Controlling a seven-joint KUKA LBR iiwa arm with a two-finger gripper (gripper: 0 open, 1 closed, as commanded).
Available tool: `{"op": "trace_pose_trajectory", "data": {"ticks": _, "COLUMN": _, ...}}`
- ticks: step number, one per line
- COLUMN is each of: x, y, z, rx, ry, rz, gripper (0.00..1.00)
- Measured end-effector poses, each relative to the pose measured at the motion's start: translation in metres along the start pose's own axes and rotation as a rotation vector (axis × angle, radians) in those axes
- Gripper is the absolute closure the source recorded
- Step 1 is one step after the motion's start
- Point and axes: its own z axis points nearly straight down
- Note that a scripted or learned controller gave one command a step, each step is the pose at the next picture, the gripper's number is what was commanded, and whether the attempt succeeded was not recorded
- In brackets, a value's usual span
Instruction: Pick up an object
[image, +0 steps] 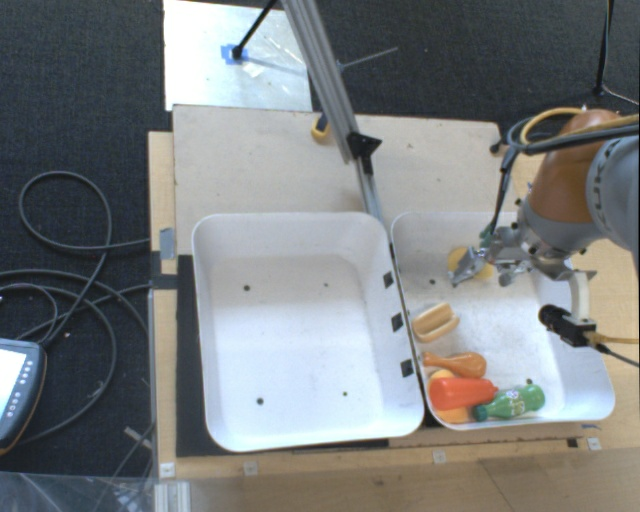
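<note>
- You've got two white bins (300, 235) on the counter (250, 160).
- Right bin: one yellow piece (466, 262) at 12 o'clock, touching the pincer (478, 265); can't tell its grip.
- One hot dog (436, 321), one drumstick (457, 363), one carrot (462, 391), one green bottle (512, 402) around 6.

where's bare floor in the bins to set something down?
Left bin: its whole floor shows bare, wall to wall. Right bin: a bare strip between the hot dog bun and the right wall. Crowded at its near corner: chicken drumstick, orange piece, green bottle. The gripper sits by a yellow item at the far end.
</note>
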Motion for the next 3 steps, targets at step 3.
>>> {"op": "trace_pose_trajectory", "data": {"ticks": 3, "x": -0.001, "y": -0.001, "z": -0.132, "rx": -0.010, "ry": -0.003, "rz": -0.004, "gripper": 1.00}}
